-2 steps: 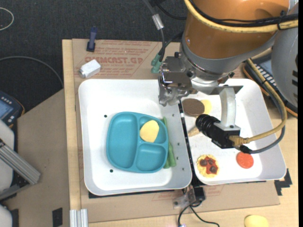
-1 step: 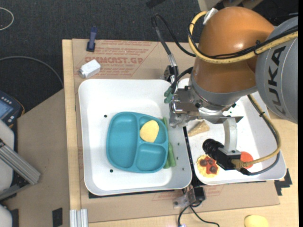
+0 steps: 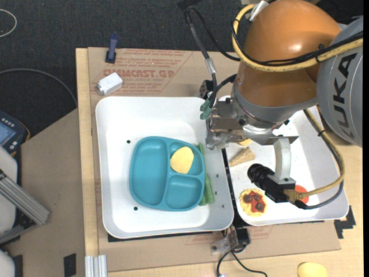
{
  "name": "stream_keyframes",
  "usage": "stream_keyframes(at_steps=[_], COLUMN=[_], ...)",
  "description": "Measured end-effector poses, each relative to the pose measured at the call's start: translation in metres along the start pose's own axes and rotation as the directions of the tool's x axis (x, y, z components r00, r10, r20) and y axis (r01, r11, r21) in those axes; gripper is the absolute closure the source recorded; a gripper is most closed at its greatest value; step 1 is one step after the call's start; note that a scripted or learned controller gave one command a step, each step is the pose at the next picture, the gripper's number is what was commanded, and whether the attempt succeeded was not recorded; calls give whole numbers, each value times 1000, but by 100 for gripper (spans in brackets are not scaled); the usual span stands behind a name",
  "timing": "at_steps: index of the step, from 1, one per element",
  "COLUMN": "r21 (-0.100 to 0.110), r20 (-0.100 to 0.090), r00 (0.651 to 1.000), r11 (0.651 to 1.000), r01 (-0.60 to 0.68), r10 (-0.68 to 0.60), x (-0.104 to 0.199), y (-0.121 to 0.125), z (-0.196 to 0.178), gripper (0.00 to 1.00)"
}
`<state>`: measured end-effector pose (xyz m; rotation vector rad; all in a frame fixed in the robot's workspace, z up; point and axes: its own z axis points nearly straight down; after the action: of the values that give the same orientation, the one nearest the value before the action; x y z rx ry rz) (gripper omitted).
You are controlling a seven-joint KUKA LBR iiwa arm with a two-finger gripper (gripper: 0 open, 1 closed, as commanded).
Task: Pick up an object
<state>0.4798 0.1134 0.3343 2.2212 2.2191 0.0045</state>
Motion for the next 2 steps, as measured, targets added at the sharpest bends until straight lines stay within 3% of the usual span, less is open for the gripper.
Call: stream_keyframes(at_steps=[2], r21=[-3], r20=[-1], r00=[1000], r11=[1000], r01=[0], r10=[0], x=[1], y=[1], z=[-20], gripper=[100])
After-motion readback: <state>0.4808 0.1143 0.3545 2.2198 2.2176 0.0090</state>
